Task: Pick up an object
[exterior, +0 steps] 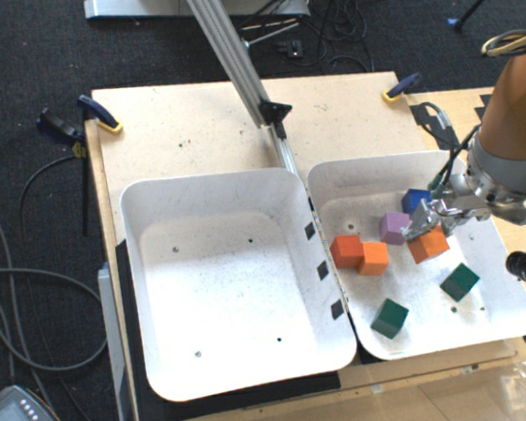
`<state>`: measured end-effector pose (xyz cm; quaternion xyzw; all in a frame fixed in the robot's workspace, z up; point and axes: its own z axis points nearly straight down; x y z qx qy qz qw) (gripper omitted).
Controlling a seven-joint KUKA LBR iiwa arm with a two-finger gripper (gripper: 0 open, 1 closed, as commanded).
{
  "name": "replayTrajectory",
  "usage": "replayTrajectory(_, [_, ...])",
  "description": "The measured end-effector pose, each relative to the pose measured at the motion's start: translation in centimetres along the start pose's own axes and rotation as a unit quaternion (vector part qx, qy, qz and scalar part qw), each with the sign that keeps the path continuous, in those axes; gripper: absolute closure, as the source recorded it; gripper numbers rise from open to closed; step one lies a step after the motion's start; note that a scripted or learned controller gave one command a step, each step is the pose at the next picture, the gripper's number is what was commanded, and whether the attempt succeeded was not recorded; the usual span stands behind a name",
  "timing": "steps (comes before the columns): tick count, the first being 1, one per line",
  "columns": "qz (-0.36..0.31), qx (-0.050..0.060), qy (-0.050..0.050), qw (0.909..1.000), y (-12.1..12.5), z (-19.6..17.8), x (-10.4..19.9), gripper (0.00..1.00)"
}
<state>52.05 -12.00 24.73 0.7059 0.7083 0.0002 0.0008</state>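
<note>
Orange cube under gripper — purple cube beside

I am watching the grey arm with its orange band reaching in from the right, wrist angling down and leftward, the metal two-finger gripper hanging low; its fingers are too small to read.

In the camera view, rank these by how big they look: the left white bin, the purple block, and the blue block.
1. Left white plastic bin, by far the largest.
2. Small purple block.
3. Small blue block, though the claw partly covers it, so its ranking below purple is unsure.
</note>
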Motion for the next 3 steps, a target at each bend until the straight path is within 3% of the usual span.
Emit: replayTrajectory(3, [-0.003,0.001,0.001,1.0000,3.5,0.2,17.1,1.00])
